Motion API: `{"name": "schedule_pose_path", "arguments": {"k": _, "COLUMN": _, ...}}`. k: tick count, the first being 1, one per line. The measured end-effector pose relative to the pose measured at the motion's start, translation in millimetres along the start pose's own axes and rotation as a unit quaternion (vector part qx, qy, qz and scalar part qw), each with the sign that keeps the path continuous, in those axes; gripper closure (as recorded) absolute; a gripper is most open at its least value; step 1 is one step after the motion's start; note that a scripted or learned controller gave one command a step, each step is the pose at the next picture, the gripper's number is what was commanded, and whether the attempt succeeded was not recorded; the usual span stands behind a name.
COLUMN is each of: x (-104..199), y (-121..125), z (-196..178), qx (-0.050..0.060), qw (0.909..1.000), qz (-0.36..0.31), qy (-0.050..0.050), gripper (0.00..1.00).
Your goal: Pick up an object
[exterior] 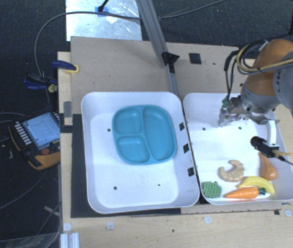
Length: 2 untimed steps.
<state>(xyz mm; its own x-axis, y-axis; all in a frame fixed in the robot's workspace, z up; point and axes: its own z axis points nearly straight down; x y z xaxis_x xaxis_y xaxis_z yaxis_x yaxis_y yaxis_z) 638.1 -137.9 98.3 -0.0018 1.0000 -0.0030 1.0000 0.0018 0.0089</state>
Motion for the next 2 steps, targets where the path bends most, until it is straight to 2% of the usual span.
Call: {"name": "schedule_pose_path", "arguments": {"k": 2, "x": -9, "y": 12, "z": -97, "qx": 0.0, "qw": 1.0, "qz": -0.001, "qy": 0.001, "gripper": 1.0}}
